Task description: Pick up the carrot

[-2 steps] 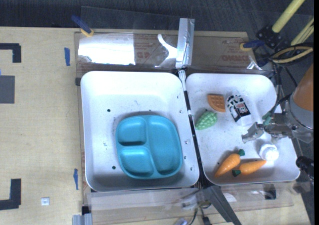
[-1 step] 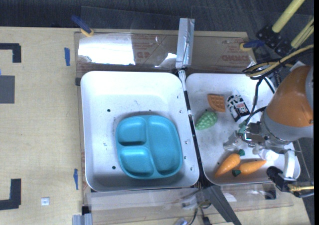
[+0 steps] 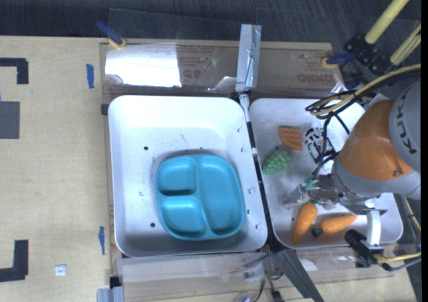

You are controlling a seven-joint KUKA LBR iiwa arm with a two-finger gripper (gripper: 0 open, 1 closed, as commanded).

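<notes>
Carrots [image 3: 305, 220] lie in the right bin [image 3: 267, 187], near side, not yet lifted. End effector [image 3: 319, 190] hangs just above them; its opening cannot be judged, so grasp and lift remain.

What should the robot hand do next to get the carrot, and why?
Probably dip a little lower: the gripper sits in the right bin just above the carrot, with a second carrot lying beside it, and nothing shows between its fingers.
</notes>
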